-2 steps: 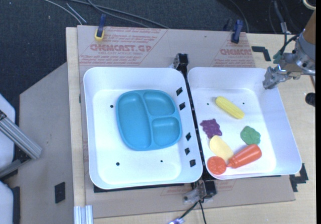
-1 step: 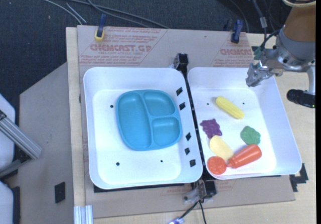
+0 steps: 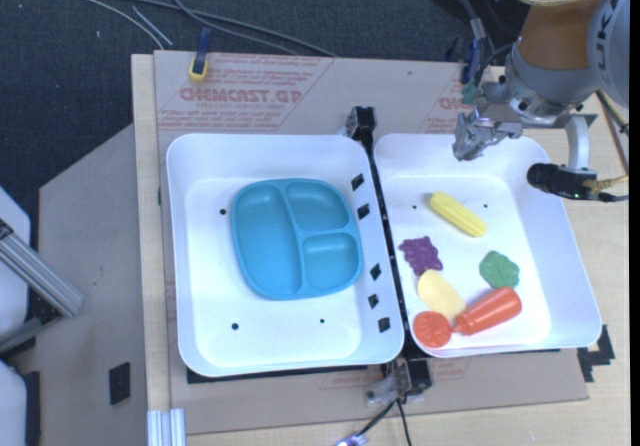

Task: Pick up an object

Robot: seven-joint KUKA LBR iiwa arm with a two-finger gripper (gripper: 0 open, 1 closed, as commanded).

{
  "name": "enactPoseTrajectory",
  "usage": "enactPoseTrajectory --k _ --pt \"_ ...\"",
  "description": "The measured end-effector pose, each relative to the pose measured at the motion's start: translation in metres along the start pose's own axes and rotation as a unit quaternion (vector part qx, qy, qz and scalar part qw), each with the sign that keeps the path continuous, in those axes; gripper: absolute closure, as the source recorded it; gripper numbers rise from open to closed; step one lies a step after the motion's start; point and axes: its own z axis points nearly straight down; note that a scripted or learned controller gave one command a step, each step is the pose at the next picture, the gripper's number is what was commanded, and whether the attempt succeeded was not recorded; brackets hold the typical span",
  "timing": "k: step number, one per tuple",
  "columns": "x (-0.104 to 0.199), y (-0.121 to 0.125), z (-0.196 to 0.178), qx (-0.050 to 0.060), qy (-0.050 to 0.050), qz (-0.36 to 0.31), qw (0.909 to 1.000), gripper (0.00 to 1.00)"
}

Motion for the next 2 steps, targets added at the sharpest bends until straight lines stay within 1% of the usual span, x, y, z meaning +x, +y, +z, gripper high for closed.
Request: enactPoseTrajectory --k 1,2 --pt "0.05 0.002 -0.008 0.0 0.0 0.0 1.0 1.0" --pt "0.105 0.006 0.006 0.003 0.0 0.0 1.0 1.0"
